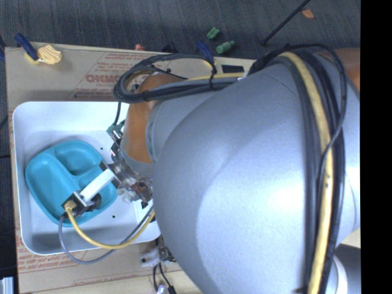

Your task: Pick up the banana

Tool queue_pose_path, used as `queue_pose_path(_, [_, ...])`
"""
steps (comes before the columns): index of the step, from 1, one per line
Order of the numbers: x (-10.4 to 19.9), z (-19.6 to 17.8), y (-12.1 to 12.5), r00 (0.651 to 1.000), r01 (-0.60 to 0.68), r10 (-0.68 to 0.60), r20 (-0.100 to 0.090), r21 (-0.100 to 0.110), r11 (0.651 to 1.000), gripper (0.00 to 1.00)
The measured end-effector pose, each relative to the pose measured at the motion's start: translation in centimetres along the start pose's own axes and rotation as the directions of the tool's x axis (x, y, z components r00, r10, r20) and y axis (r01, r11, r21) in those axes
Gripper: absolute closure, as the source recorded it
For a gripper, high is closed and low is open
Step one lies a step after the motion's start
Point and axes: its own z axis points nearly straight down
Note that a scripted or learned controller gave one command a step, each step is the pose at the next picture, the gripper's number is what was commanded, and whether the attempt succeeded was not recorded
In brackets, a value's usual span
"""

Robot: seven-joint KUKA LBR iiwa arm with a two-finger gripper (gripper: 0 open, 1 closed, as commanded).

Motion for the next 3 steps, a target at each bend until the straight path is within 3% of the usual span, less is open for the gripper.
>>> queue_pose_path(1, [0.0, -0.9, -0.1, 1.000, 0.008, -0.008, 0.004, 0.005, 1.000, 1.00])
queue_pose_path(2, [0.0, -0.9, -0.1, 1.000, 0.008, -0.008, 0.005, 0.005, 1.000, 0.00])
queue_pose_path(3, [0.5, 1.8, -1.1, 0.951, 0.308, -0.308, 0.003, 0.002, 0.951, 0.00])
